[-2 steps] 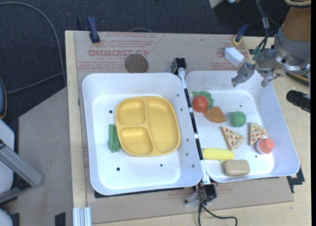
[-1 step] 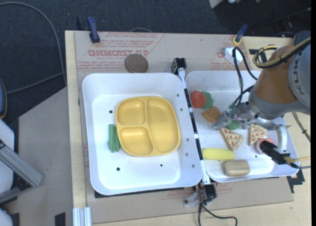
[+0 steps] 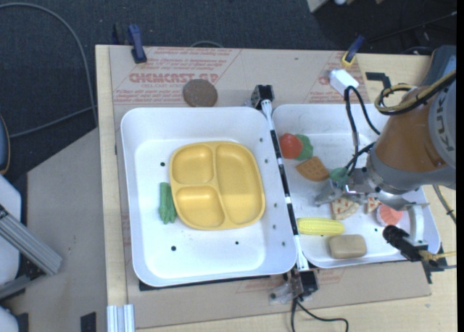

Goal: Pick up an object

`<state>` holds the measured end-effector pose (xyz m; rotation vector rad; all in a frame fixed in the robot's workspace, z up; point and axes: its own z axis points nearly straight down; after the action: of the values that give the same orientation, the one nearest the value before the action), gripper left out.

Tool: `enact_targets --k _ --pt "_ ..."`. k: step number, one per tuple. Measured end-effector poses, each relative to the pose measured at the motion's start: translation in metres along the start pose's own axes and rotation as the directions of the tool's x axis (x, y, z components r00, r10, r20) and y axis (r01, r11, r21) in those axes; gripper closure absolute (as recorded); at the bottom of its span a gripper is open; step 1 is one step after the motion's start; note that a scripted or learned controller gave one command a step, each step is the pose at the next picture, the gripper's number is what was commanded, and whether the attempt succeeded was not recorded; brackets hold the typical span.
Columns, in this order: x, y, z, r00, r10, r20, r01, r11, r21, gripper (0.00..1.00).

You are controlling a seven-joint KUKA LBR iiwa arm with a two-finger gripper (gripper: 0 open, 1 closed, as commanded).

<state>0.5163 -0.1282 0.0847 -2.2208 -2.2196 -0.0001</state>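
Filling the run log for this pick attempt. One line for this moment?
arm: reaching into right bin | gripper: low over the toy food, by the pizza slice | grasp: unconfirmed | left bin: yellow tray, green pod

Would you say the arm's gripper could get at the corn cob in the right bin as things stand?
Probably yes: the corn cob lies uncovered near the divider, just left of the gripper, with nothing stacked on it.

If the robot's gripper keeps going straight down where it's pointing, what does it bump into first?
Probably the triangular tan pizza-slice toy lying right under the gripper in the right white bin, though depth is hard to judge from this slanted view.
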Motion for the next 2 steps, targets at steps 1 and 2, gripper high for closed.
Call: enact_targets --k 1,2 --pt "0.0171 0.0527 0.0 1.0 -0.001 0.001 0.001 1.0 -0.002 0.0" --pt "0.0169 0.053 -0.0098 1.0 -0.001 0.002 0.001 1.0 -0.004 1.0"
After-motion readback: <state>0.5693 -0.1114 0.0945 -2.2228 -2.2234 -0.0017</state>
